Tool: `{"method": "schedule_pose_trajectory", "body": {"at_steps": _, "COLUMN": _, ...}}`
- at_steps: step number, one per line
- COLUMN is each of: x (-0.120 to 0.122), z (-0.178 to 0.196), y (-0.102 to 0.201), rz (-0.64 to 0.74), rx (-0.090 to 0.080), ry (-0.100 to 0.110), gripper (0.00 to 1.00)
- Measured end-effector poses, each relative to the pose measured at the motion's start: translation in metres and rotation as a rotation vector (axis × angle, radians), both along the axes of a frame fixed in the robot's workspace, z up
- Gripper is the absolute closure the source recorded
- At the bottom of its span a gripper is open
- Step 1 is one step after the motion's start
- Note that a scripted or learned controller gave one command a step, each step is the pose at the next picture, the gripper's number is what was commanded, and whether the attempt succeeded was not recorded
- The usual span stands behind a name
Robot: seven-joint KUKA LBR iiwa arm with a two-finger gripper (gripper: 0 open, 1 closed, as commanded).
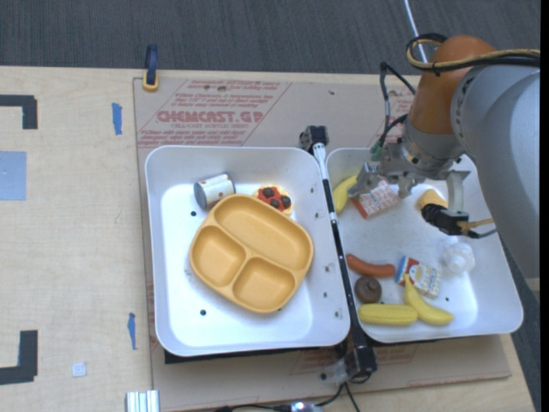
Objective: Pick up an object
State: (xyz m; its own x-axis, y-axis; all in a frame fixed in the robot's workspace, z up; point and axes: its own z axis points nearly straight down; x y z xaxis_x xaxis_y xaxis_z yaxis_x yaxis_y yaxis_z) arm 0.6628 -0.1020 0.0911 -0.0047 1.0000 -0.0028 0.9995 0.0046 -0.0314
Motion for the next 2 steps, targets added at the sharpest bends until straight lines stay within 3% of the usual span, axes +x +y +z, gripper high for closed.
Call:
{"method": "schedule_pose_trajectory", "body": {"at_steps": 1, "x": -0.11, "z": -0.005, "y": 0.002, "rz": -0.006, "rx": 0.002, "ry": -0.031, "gripper": 0.0}}
{"method": "schedule_pose_trajectory", "body": {"at_steps": 2, "x": -0.011, "z": -0.006, "y": -0.019, "rz": -0.003, "rx": 0.002, "ry": -0.026, "gripper": 0.0}}
